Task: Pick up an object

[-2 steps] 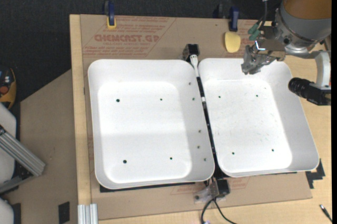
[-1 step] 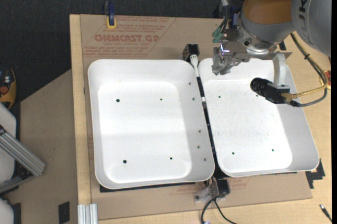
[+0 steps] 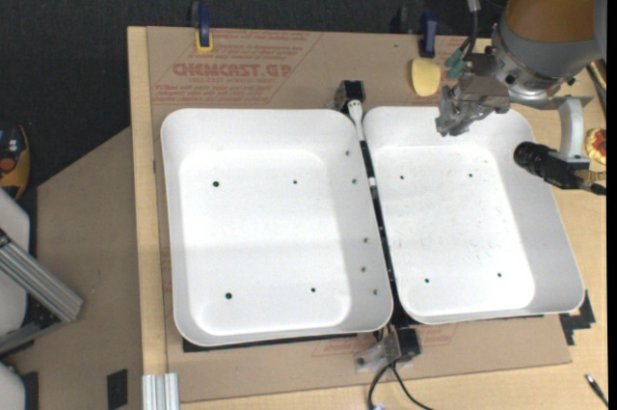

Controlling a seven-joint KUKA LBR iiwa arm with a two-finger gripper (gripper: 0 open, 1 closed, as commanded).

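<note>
A pale yellow, rounded object (image 3: 425, 76) lies on the brown board just behind the right bin's back edge. My gripper (image 3: 453, 121) hangs over the back rim of the right white bin (image 3: 540, 234), a little right of and in front of that yellow object. Nothing shows beneath the gripper's tip but the bin's white floor. The grey wrist with its orange band reaches in from the upper right.
The left white bin (image 3: 183, 205) sits beside the right one, with a black divider strip (image 3: 371, 196) between them. Blue clamps (image 3: 201, 16) (image 3: 428, 34) hold the board at its back edge. A metal rail (image 3: 39, 283) lies off the bench to the left.
</note>
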